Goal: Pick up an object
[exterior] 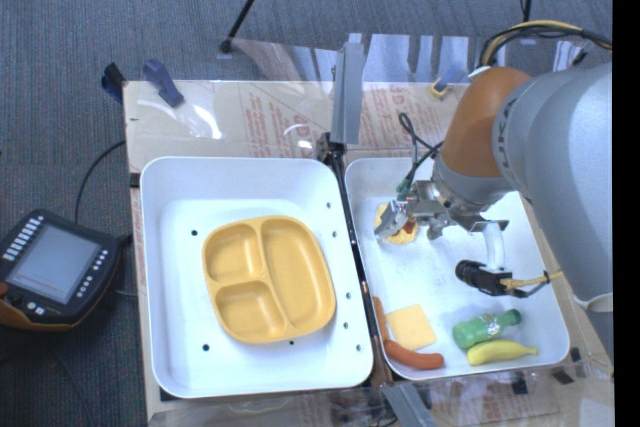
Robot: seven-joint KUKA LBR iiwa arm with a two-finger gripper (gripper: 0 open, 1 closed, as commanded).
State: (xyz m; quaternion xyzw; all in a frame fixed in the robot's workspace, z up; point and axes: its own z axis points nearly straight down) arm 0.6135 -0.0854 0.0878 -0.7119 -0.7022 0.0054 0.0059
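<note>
Nearest to the camera, a sausage (pixel 413 356) lies at the right bin's (pixel 556 290) front edge, beside a cheese slice (pixel 411 326), a green bottle (pixel 484 327) and a banana (pixel 501 352). Further back, the end effector (pixel 410 216) hangs over a small yellow object (pixel 398 233); I cannot tell its state. The left bin (pixel 170 215) holds a yellow divided plate (pixel 268 277).

A cardboard-covered worktop (pixel 260 120) carries two shallow white plastic bins side by side, the left bin (pixel 170 215) touching the right bin (pixel 372 177) along one edge.
</note>
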